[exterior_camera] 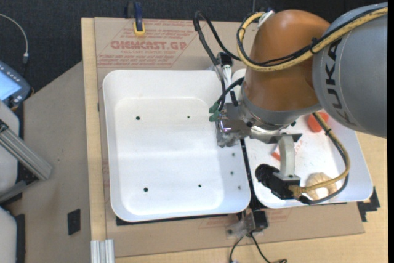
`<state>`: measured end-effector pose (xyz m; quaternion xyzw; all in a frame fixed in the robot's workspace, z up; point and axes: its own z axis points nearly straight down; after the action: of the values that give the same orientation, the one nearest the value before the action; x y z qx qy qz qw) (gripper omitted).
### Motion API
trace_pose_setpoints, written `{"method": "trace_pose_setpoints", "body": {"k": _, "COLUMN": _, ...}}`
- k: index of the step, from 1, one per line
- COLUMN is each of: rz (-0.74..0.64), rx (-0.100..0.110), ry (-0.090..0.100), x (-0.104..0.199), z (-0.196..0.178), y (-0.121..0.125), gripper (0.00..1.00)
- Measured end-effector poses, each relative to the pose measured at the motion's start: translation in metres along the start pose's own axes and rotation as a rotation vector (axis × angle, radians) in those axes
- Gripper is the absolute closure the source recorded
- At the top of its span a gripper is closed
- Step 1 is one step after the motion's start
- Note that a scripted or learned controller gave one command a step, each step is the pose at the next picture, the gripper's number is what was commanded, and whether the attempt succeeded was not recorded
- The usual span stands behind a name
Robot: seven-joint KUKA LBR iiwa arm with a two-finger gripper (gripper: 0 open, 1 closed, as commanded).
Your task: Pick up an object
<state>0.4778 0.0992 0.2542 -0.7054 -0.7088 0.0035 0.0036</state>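
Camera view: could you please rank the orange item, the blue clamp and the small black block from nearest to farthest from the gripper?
From the gripper:
1. orange item, in the right bin.
2. blue clamp, on the board's far edge, upper left.
3. small black block, on the bench, lower left.

A small orange object (318,124) lies in the right bin (360,164) towards its far side, its upper end hidden under the arm (345,64); a rounded tan object (321,182) lies near the same bin's front edge, well apart from the orange one.
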Motion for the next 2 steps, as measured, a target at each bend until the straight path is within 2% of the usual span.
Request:
{"method": "trace_pose_setpoints", "body": {"k": 1, "rz": 0.014, "rx": -0.008, "ry": -0.003, "x": -0.090, "z": -0.008, "y": 0.001, "gripper": 1.00}}
{"method": "trace_pose_setpoints", "body": {"k": 2, "rz": -0.003, "rx": -0.020, "ry": 0.003, "x": -0.018, "z": -0.089, "y": 0.001, "gripper": 1.00}}
